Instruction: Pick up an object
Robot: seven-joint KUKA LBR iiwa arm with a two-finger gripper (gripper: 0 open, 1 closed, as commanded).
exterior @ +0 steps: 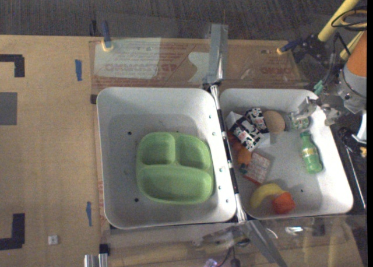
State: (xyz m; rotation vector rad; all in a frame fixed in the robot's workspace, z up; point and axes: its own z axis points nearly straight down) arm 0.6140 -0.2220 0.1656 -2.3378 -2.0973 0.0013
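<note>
A dark ribbed carpet runs behind a tan counter [46, 161] with black corner marks and strips of blue tape. Two shallow white bins with rounded corners sit side by side on it. The left bin [116, 108] holds a matte green tray [175, 168], moulded into three smooth compartments. The right bin [338, 196] holds small goods: a green bottle [310, 154] with a lighter label, lying nearly lengthwise; a brown roundish lump [274, 122] left of the bottle; a black-and-white patterned packet [249, 127] further left; a flat reddish sachet [258, 168] below and left of the bottle; a curved yellow banana [265, 193] lower still, with a red-orange piece [283, 203] touching its right end. The hand [309, 113] hangs over the bin's upper right corner, just above the bottle's cap end and right of the brown lump; it is a pale, metallic blur, so whether it is wide or narrow cannot be told. Nothing can be made out in its grip. The bottle lies just below it, apart from it.
</note>
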